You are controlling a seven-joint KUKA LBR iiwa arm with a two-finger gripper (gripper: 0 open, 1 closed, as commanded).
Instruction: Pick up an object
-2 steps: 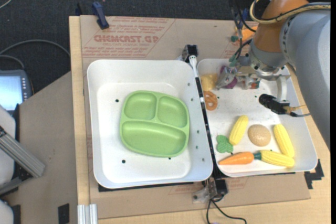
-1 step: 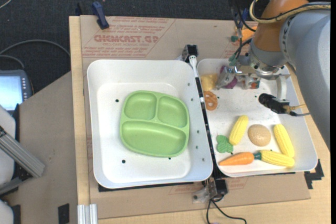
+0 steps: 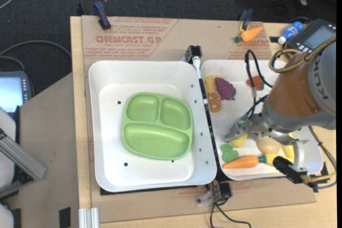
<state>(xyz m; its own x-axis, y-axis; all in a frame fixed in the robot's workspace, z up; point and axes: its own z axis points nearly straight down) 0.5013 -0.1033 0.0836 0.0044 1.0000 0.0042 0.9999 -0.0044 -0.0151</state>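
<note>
On the bench, the right bin point(image 3: 315, 160) holds toy food. My gripper point(image 3: 239, 131) hangs low by a yellow piece point(image 3: 240, 140); whether my fingers grip anything, I cannot tell. Nothing looks lifted yet.

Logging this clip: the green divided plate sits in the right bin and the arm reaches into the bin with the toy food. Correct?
Not quite. The camera view shows the green divided plate in the left bin, not the right. The arm does reach into the right bin, among the toy food.
</note>
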